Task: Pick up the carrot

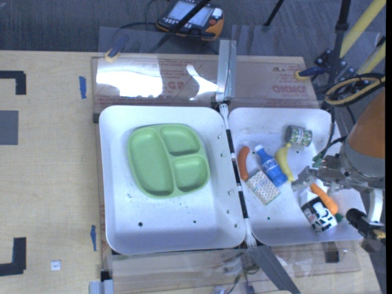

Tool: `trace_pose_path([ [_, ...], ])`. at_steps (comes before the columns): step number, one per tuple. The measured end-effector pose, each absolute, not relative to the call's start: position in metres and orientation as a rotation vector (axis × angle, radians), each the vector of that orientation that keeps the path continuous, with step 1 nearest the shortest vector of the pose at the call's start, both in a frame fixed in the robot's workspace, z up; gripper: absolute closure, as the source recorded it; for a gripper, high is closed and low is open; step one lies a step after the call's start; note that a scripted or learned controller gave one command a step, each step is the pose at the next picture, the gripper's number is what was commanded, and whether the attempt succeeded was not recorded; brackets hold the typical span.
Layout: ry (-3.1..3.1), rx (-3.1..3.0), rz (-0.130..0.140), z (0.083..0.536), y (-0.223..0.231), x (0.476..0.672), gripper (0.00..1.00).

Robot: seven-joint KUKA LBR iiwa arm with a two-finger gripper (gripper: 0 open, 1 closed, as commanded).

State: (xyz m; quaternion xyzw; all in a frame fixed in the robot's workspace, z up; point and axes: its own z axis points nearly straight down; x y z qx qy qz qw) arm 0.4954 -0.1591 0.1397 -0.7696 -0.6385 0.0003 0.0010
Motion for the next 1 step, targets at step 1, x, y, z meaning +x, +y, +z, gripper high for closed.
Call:
trace_pose_path([
  [1,-1.816,-2.547,-0.028,0.0925,-0.2049,0.4860,0.00],
])
